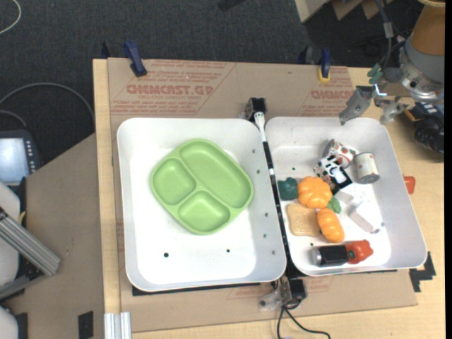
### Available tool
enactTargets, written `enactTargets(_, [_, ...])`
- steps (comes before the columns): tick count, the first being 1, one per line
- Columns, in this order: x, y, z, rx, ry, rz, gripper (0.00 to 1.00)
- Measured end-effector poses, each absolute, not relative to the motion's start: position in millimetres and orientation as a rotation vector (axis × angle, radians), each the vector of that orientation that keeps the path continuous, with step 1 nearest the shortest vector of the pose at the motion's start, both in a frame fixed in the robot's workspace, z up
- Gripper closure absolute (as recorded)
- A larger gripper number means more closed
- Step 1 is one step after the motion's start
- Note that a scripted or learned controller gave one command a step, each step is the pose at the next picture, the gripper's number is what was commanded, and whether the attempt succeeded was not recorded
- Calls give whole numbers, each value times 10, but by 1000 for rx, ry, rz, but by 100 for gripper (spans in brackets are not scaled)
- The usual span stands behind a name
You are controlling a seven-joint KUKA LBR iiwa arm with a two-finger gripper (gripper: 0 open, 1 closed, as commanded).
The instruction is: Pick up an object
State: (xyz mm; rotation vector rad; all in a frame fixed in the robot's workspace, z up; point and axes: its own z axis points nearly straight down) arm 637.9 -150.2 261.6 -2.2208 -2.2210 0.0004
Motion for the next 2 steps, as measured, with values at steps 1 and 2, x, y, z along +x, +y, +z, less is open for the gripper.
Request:
enactTargets(1, [6094,-920,1441,-2207,-2217,10,0])
enactTargets(2, [5393,-192,1862,-2211,-2221,3,0])
